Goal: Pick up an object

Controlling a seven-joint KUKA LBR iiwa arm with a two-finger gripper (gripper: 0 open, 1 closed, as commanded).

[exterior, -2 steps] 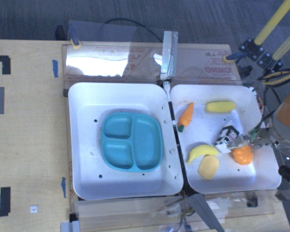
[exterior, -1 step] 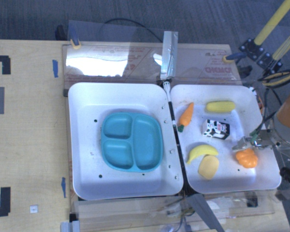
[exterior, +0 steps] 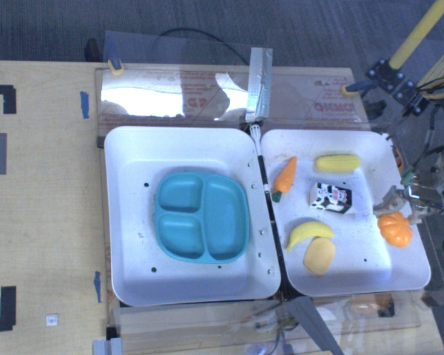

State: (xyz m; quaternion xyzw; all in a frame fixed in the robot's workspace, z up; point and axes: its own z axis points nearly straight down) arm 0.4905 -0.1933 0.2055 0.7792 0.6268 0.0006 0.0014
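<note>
Metallic tool (exterior: 408,195) at right bin (exterior: 370,268) edge, seemingly beside orange toy (exterior: 396,230)

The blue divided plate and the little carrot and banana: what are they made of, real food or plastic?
The blue divided plate looks like moulded plastic: even turquoise colour, rounded compartments, soft sheen. The carrot and banana seem to be toy food, probably plastic or rubber: flat uniform colour, smooth simplified shapes, no blemishes. At this distance the exact material cannot be told.

Two white bins (exterior: 126,198), one teal divided plate (exterior: 203,217), six small items: carrot (exterior: 285,176), corn (exterior: 337,163), banana (exterior: 309,233), potato (exterior: 320,256), cow-print block (exterior: 331,197), orange pepper (exterior: 396,229)
</note>
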